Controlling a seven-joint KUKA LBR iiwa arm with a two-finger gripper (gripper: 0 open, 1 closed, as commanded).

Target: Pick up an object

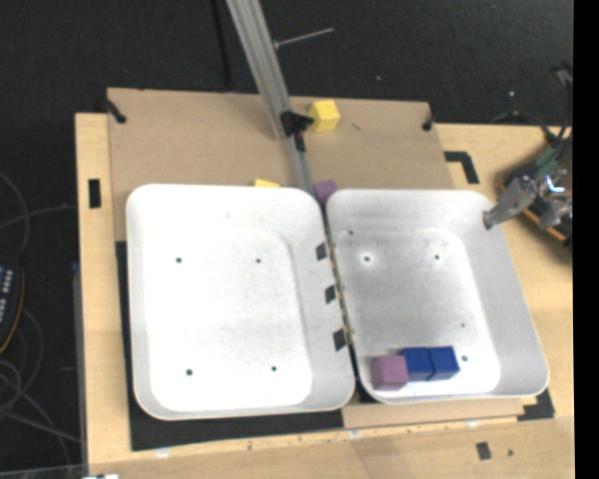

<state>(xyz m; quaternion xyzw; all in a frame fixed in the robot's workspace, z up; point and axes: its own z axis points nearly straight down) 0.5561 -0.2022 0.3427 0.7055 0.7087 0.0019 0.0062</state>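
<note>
Two blocks, purple block point(388, 370) and blue block point(428, 362), lie near-left of the gripper point(503, 208); its finger state I cannot tell.

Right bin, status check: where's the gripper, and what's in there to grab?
Gripper at right bin's far right rim, nothing between fingers. Purple block and blue block touching at near wall. Nothing blocking them.

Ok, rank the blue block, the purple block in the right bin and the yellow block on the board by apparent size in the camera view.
1. blue block, clearly largest
2. purple block
3. yellow block, a close call since it lies farther from the camera
</note>
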